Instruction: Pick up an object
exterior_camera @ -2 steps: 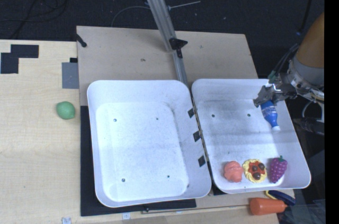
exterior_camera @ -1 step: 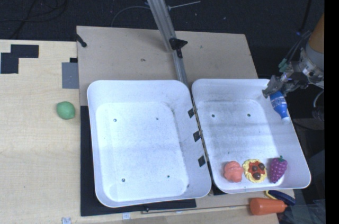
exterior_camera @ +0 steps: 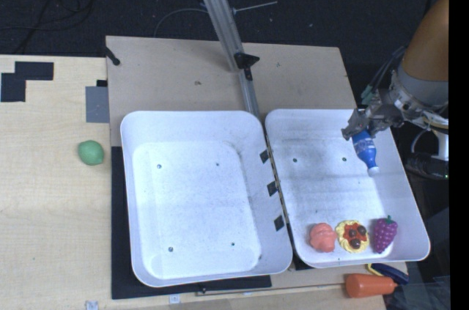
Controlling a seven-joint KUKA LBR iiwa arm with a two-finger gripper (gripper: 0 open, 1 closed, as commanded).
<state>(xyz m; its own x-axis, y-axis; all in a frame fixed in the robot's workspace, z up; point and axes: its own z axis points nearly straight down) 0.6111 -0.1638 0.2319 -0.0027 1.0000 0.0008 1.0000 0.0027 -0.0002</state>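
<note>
At the far left we see a small round green ball (exterior_camera: 91, 152) resting on the pale wooden table (exterior_camera: 44, 191), well apart from the bins. Next comes the left bin (exterior_camera: 139, 127), smooth white plastic with rounded corners. A ribbed metal rail (exterior_camera: 223, 23) slants above both bins. In the right bin (exterior_camera: 410, 228), along its near edge, sit a knobbly pink toy (exterior_camera: 321, 237), a round yellow tart (exterior_camera: 352, 235) and purple grapes (exterior_camera: 384, 231). An orange carrot (exterior_camera: 368, 285) lies just outside. The claw (exterior_camera: 360, 127) pinches a blue bottle (exterior_camera: 366, 151), which hangs over the right bin's far right part.
</note>
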